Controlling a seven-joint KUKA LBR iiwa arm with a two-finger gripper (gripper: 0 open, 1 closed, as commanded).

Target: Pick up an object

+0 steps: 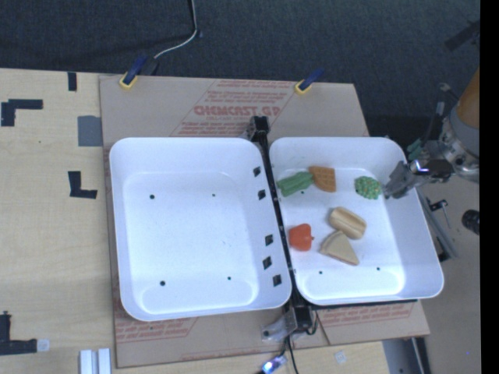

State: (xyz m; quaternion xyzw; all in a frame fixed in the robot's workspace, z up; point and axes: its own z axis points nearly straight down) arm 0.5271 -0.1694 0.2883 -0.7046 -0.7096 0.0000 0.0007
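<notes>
The gripper (398, 184) sits over the right bin's (405, 283) right rim, just beside the green toy (367, 186); whether it is wide or narrow, I cannot tell. Four more toys lie left of that rim, bare floor around them.

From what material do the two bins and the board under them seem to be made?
The right bin and the left bin look like smooth white moulded plastic: rounded corners, even colour, soft sheen. The board beneath looks like matt brown cardboard, with printed red lettering, though coated fibreboard is also possible.
</notes>
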